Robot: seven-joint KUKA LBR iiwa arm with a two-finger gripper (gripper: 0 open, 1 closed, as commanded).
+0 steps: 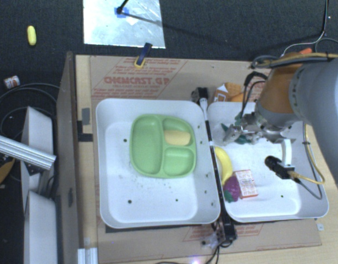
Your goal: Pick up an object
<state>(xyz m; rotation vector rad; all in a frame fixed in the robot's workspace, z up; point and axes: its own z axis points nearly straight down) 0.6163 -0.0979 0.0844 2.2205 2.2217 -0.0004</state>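
The right bin (300,202) holds a yellow banana (224,164) along its left wall, purple grapes (232,187) below it, and a small red-and-white box (246,182) beside the grapes. My gripper (241,133) is low over the upper part of the right bin, above and right of the banana. Something teal-green (243,138) shows at its fingers, but whether it is gripped is unclear. In the left bin (119,202) lies a green divided plate (161,146) with a yellow block (177,138) in its upper right compartment.
The grey arm with its orange band (278,92) comes in from the right over the right bin's upper right corner. A black cable end (277,166) hangs over that bin's right side. A cardboard sheet (136,78) lies under both bins.
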